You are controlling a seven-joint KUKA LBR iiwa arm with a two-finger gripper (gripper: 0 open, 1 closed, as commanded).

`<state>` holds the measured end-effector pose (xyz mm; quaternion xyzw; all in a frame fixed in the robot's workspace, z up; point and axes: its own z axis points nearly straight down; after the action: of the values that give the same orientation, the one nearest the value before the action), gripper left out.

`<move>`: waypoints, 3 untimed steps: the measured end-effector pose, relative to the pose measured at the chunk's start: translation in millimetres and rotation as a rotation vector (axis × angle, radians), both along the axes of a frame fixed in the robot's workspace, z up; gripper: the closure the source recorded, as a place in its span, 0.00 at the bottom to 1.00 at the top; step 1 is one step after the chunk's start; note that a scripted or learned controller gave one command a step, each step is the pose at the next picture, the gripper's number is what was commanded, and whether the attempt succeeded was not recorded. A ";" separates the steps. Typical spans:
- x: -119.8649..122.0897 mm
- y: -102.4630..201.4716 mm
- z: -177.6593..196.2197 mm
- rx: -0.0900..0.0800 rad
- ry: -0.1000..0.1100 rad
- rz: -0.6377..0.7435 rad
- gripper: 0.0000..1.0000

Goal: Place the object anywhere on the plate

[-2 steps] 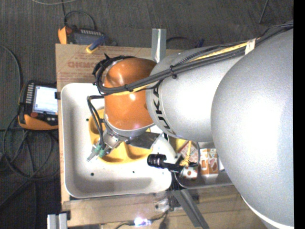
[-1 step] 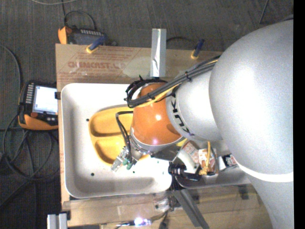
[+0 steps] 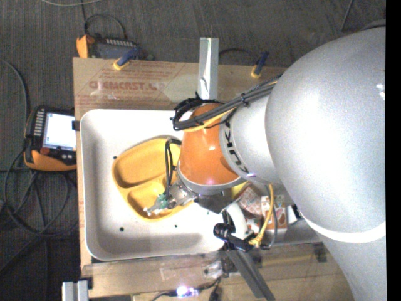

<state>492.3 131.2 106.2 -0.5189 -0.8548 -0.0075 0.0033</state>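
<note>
A yellow divided plate point(image 3: 139, 163) lies in the left white bin point(image 3: 100, 187). My gripper point(image 3: 161, 203) hangs low over the plate's near compartment, at its right rim. The orange wrist band point(image 3: 203, 152) and the grey arm cover the plate's right side. A small greenish-white bit shows at the gripper's tip, too small to tell whether it is an object or part of the gripper. Whether it touches the plate cannot be told.
Several packaged items point(image 3: 262, 211) lie in the right bin, mostly under the arm. A cardboard sheet point(image 3: 144, 83) lies behind the bins with clamps on it. A handheld pendant point(image 3: 53, 137) sits left of the bench. Cables trail over the floor.
</note>
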 end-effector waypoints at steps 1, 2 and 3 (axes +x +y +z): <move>48.3 46.6 67.8 -0.017 0.004 0.213 1.00; 102.2 9.6 133.5 -0.020 -0.003 0.523 1.00; 57.8 61.7 138.2 -0.016 -0.001 0.568 1.00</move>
<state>550.1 192.9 244.3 -0.2585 -0.9660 0.0004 0.0005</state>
